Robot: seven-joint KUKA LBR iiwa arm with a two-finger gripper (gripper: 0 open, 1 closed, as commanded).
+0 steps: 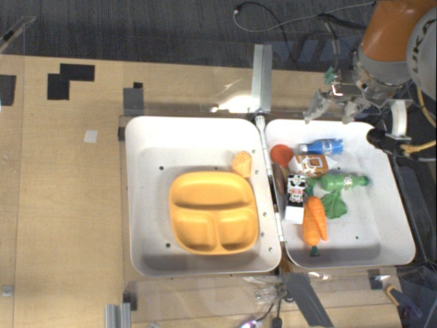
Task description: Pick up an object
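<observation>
The arm hangs over the far edge of the right bin [392, 248], its gripper [336, 106] above the bin's far rim with the jaws spread apart and nothing between them. The pick has not begun in earnest; this reads as the approach.

The candidates lie bunched in the right bin's left half. A blue bottle [321, 146] lies farthest, just beside a small brown packet [313, 162]. A red ball [281, 154] sits to their left, near the divider. A green bottle [339, 182] lies on its side nearer, with green cloth [334, 203] below it, and an orange carrot toy [314, 221] lies nearest, touching a small white and black carton [295, 190]. The left bin [140, 203] holds a yellow divided tray [213, 210] and a small orange piece [242, 162] at its far corner.

The blue bottle is closest to the gripper and looks the sensible target, though the brown packet crowds it. To do it well, I would centre over the bottle's middle, turn the jaws across its short width, and descend straight so neither finger lands on the packet. The carrot toy, with open floor on its right, looks like a fair alternative.
</observation>
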